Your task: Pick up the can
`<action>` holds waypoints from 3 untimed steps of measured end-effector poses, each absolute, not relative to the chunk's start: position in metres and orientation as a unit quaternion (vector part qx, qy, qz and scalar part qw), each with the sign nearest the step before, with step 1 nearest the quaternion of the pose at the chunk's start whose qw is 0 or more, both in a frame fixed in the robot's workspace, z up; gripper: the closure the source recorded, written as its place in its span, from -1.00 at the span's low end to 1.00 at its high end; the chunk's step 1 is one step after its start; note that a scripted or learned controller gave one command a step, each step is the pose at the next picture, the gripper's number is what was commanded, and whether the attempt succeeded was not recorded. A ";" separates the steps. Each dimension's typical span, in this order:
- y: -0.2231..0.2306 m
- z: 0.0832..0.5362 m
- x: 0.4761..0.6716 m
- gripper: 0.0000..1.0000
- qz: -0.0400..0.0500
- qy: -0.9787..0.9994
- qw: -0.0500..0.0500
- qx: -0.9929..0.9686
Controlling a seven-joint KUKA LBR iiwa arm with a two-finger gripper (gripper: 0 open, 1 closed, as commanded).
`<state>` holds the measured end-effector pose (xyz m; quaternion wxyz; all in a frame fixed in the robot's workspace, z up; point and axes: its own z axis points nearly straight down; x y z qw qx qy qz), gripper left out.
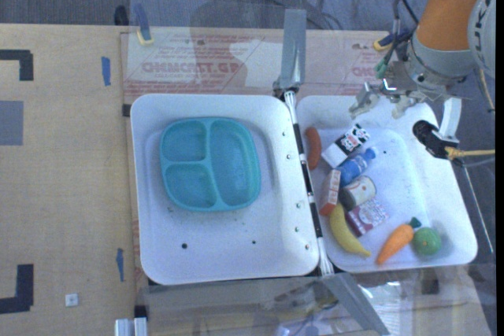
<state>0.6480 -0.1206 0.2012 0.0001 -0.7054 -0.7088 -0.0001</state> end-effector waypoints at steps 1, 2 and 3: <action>-0.121 0.201 0.648 -1.00 0.000 -0.709 0.000 -0.705; -0.100 0.090 0.665 -1.00 -0.001 -0.667 -0.002 -0.745; -0.138 0.088 0.611 -1.00 -0.002 -0.606 -0.002 -0.795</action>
